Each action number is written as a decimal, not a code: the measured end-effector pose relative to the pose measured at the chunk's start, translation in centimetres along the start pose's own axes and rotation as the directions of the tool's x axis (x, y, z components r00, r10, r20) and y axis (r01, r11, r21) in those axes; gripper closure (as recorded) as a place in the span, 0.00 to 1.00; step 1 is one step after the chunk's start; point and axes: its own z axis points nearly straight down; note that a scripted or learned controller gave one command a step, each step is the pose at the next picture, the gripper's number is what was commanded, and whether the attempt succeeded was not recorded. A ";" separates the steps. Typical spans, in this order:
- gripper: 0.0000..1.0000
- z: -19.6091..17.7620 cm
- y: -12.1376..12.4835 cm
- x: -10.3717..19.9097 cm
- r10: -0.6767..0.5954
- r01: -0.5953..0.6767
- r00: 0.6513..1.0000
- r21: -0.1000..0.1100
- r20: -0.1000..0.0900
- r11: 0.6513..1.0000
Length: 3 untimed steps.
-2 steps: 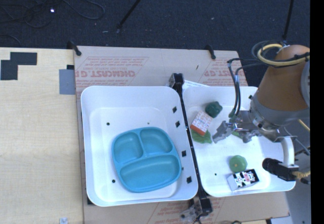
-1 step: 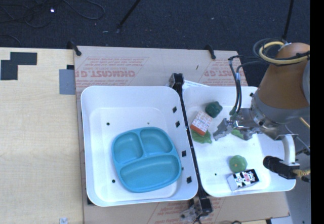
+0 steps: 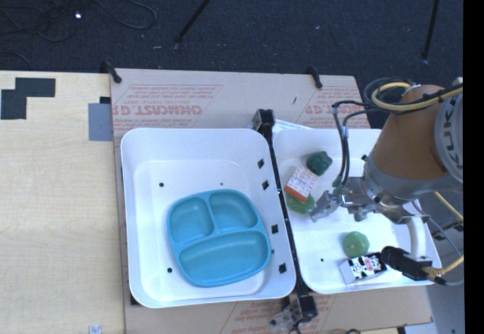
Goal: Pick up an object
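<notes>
A small white card [image 3: 361,267] with a black and red print lies closest, flat on the floor of the right bin [image 3: 318,257], just inside its near rim and on the near side of the pincer [image 3: 325,206]. Between card and pincer sits a pale green round thing [image 3: 355,242], apart from both. The pincer hangs low over the middle of this bin at the end of the grey and orange arm [image 3: 408,147], which covers the bin's right part. Whether the pincer is open or closed I cannot tell, and nothing is seen held in it. Just beside it, toward the view's left, lies the orange and white box [image 3: 301,184], a small packet with a pale printed face, tilted. Its lower end rests on a bright green piece [image 3: 300,205] that is almost touching the pincer. Beyond the pincer, near the far rim, is a dark green lump [image 3: 319,162], apart from the box. Box and green piece lie close to the bin's left wall, with little room on that side. The barest floor is on the near left side of the pincer. Past that wall is the left bin [image 3: 151,174], which holds a blue divided plate [image 3: 219,238]. Both bins rest on a cardboard sheet [image 3: 189,98] on the pale wooden surface [image 3: 53,211].
</notes>
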 end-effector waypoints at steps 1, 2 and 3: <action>0.00 5.0 -0.2 -0.9 0.001 -0.001 1.000 0.000 0.000 1.000; 0.00 8.6 -0.2 -0.8 0.000 0.000 1.000 -0.004 0.000 1.000; 1.00 7.4 -0.2 -1.1 0.008 -0.008 1.000 -0.005 0.002 1.000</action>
